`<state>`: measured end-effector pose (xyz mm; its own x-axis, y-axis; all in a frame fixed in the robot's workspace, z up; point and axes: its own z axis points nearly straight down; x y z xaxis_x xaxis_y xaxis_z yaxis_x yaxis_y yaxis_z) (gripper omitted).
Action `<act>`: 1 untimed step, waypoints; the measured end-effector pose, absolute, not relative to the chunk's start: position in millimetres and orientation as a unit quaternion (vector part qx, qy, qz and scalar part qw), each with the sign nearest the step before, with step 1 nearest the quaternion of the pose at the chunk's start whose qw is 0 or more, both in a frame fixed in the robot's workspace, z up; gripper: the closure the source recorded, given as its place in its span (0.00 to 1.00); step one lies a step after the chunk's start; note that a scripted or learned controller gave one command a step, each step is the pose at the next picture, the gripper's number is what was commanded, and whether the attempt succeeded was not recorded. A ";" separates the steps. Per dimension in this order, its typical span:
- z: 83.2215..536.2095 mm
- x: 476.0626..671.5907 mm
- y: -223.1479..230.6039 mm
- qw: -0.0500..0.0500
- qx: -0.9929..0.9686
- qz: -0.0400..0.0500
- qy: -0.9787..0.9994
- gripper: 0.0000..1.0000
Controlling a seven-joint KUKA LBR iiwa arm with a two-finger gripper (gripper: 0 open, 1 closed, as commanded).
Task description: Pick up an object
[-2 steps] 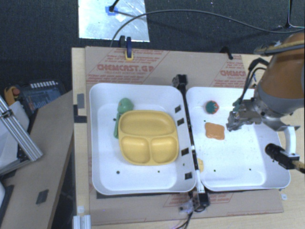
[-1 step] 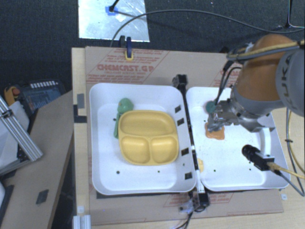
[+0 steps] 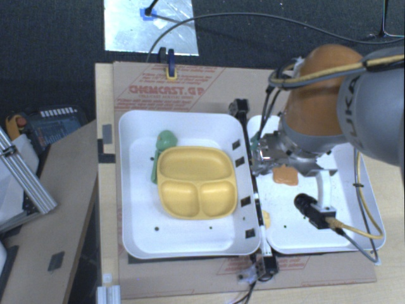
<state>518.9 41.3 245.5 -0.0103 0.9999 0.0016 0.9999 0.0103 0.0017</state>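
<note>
**Gripper low at the inner edge of the right-hand bin, orange piece just beside it**

From where I stand, the grey arm (image 3: 329, 94) comes in from the right of the camera view and bends down over the right-hand bin (image 3: 354, 233). Its orange band bulges above the wrist. The gripper (image 3: 261, 156) sits low in that bin, close against the wall it shares with the left-hand bin (image 3: 136, 170). The wrist hides most of it, so I cannot tell whether it is wide or narrow, and I cannot see anything held in it.

The nearest loose thing is a small orange piece (image 3: 286, 177). It lies flat on the white floor of the right-hand bin, just beside the gripper, a little nearer the camera and further from the shared wall. It lies partly under the wrist, and I cannot tell whether the two touch. A smaller pale yellow bit (image 3: 266, 219) lies in the same bin, nearer the camera, against the shared wall and apart from both the gripper and the orange piece.

On the other side of the wall, a yellow divided plate (image 3: 195, 182) with three compartments lies flat in the middle of the left-hand bin. A green thing (image 3: 166, 139) pokes out from behind its far left corner, partly covered by the plate. Both are well apart from the gripper.

The bins stand side by side on a printed cardboard sheet (image 3: 190, 84) on the counter (image 3: 104, 195).
</note>
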 end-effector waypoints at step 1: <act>246.0 501.2 94.0 -0.001 0.703 0.001 0.711 1.00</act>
